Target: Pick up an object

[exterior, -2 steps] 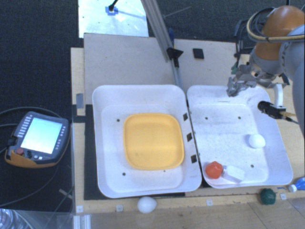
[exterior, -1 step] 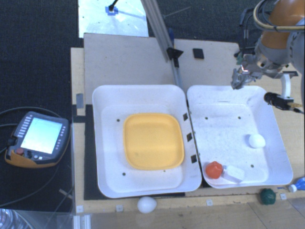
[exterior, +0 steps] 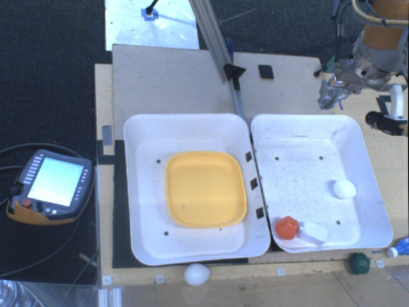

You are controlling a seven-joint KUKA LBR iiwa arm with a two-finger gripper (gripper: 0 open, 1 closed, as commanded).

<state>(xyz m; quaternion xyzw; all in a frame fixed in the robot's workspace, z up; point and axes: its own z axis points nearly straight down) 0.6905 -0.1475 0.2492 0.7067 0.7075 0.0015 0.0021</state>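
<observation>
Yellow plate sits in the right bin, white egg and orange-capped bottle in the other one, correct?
Not quite. The camera view shows the yellow plate in the left bin. The white egg and the orange-capped bottle lie in the other one, the right bin.

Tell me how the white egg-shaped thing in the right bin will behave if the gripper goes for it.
The white egg looks smooth and rounded, so it may roll or squirt out of a pinch. It lies alone on the right bin floor, so a nudge could send it toward a wall.
</observation>
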